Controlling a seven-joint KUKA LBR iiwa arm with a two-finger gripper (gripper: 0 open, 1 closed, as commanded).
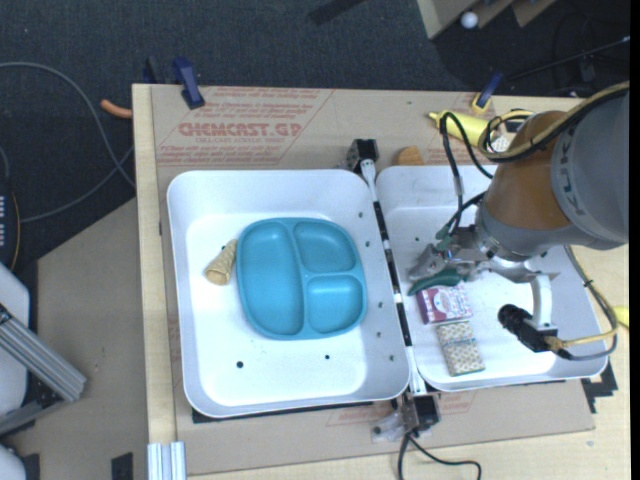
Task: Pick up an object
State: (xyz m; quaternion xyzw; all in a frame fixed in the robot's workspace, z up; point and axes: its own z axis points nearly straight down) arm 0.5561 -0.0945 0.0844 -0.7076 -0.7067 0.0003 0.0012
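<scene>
Hand (432, 265) low in the right bin (400, 208), just above a maroon-and-white packet (443, 303); grip state impossible to tell. Patterned sponge-like block (461, 349) near the packet. Blue divided plate (300, 276) and ice-cream cone (222, 262) in the left bin (200, 368).

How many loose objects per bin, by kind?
Left bin:
blue divided plate: 1
tan cone-shaped item: 1
Right bin:
maroon packet: 1
patterned tan packet: 1
Total: 4. More could be hidden under the gripper.
</scene>
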